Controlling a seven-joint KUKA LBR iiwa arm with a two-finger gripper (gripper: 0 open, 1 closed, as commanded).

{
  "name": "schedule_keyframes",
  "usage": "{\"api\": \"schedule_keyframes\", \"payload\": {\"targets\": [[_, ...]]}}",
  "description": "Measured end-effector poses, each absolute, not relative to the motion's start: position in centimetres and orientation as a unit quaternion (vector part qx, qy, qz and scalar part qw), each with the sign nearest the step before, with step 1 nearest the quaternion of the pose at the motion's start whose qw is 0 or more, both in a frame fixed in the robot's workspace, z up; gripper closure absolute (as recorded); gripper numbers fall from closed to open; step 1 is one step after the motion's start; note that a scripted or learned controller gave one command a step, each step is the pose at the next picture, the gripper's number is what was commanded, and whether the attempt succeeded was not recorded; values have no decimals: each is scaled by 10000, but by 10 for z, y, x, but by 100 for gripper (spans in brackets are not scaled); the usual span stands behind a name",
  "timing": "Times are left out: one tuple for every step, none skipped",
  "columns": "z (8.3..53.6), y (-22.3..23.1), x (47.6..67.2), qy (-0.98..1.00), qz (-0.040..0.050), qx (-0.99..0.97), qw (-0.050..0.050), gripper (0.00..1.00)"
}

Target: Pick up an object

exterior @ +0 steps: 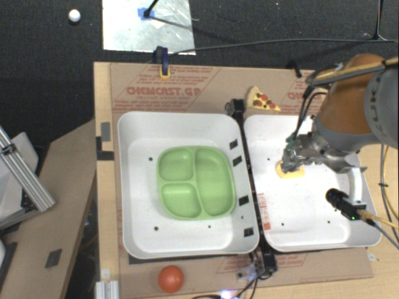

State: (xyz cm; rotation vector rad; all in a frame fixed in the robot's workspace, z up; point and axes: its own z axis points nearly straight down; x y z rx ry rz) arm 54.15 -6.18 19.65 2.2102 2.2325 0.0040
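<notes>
Bench with a brown cardboard sheet (pixel 187 86) printed in red lettering, bearing two shallow white plastic bins side by side. Left bin (pixel 134 167): holds one pale green plastic plate with three compartments (pixel 195 182), lying flat near the bin's middle. Right bin (pixel 312 223): holds one small flat yellow object (pixel 293 172), lying on the bin floor in the upper half, towards the bin's left side. Grey arm with orange band (pixel 349 104): reaches in from the right over the right bin, its wrist above the upper part of that bin. Two-finger gripper (pixel 288 162): pointing down directly over the yellow object, its tip at or just above the object's upper edge; contact cannot be told, and whether the gripper is parted or closed cannot be told, since the metal parts overlap in this view. Outside the bins: a toy pizza slice, yellow with red spots (pixel 262 99), on the cardboard just above the gap between the bins; an orange-red ball (pixel 170 278) on the cardboard below the left bin; a small white ball (pixel 74 15) on the dark surface at upper left; a blue clamp with yellow tip (pixel 162 61) at the cardboard's top edge.
</notes>
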Motion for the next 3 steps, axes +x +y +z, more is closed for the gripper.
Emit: {"api": "schedule_keyframes", "payload": {"targets": [[208,-1,559,7113,23,7029,4,100],[204,57,575,7109,17,7033,0,100],[203,107,591,7106,20,7036,1,100]]}}
